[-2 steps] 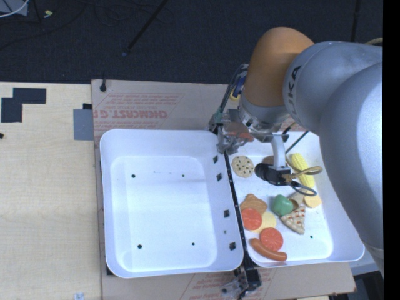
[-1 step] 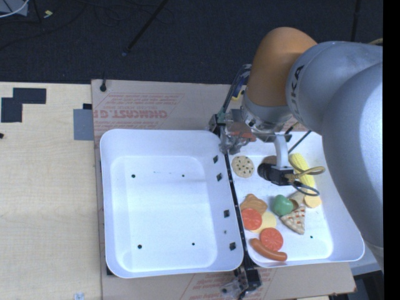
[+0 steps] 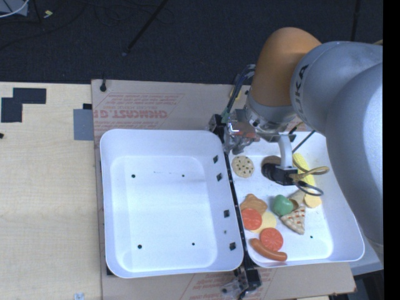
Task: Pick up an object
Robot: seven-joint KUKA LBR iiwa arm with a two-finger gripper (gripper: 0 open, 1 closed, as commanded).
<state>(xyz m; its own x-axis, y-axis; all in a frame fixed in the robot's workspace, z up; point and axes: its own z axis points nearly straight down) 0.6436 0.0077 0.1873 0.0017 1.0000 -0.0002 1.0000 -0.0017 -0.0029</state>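
Note:
The right bin (image 3: 347, 242) holds several toy foods. A chocolate-chip cookie (image 3: 242, 166) lies near its far left corner. Closer to the front are a brown pastry (image 3: 254, 201), a green pepper (image 3: 282, 204), a pizza slice (image 3: 295, 221), two red tomato slices (image 3: 252, 219) (image 3: 271, 238) and a sausage (image 3: 269, 252). A yellow banana (image 3: 301, 162) lies to the right. My gripper (image 3: 238, 144) hangs over the bin's far left corner, just above and behind the cookie. Nothing shows in its grasp.
The left bin (image 3: 112, 167) stands beside the right one, their rims meeting along a line with black clips (image 3: 226, 212). The big grey arm with its orange band (image 3: 281, 61) covers the right bin's far right part. A cardboard sheet (image 3: 156, 105) lies under both bins.

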